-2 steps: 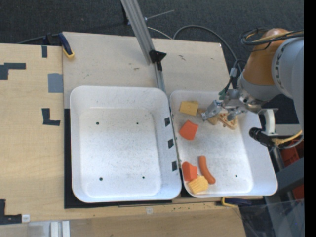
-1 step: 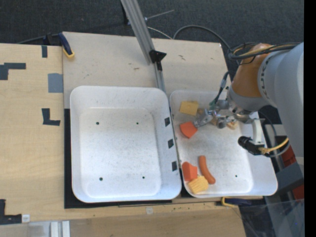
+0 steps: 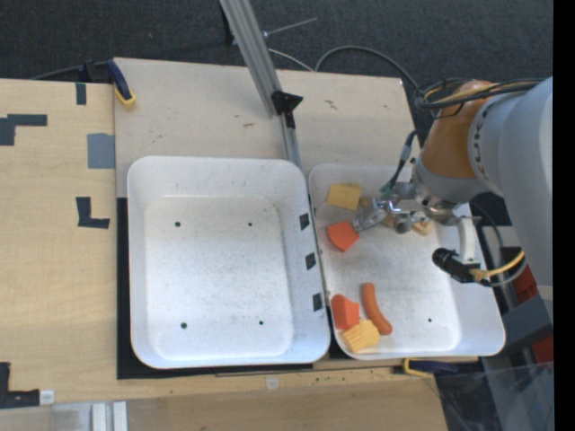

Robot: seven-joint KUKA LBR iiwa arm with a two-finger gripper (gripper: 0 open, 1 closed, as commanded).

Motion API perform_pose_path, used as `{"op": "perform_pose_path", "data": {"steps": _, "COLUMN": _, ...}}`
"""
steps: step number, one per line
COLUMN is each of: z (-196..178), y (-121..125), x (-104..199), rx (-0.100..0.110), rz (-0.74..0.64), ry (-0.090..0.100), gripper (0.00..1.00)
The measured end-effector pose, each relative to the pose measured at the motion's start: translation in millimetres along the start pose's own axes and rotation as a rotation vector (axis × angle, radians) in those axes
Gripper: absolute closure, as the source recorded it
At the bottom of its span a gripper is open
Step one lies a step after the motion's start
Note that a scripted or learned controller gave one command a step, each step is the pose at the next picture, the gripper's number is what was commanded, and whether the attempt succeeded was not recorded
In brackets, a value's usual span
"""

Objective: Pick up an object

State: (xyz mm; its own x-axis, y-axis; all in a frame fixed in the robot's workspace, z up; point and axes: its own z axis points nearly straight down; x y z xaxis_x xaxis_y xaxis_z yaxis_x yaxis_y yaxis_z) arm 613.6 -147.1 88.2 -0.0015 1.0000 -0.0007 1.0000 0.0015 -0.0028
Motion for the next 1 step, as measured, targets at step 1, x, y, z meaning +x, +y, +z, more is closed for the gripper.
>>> {"op": "perform_pose_path", "data": {"steps": 1, "z": -10.1, "y": 0.1, "x": 0.6, "rx": 0.000, "rz": -0.001, "ry": 0.000, "gripper": 1.00}}
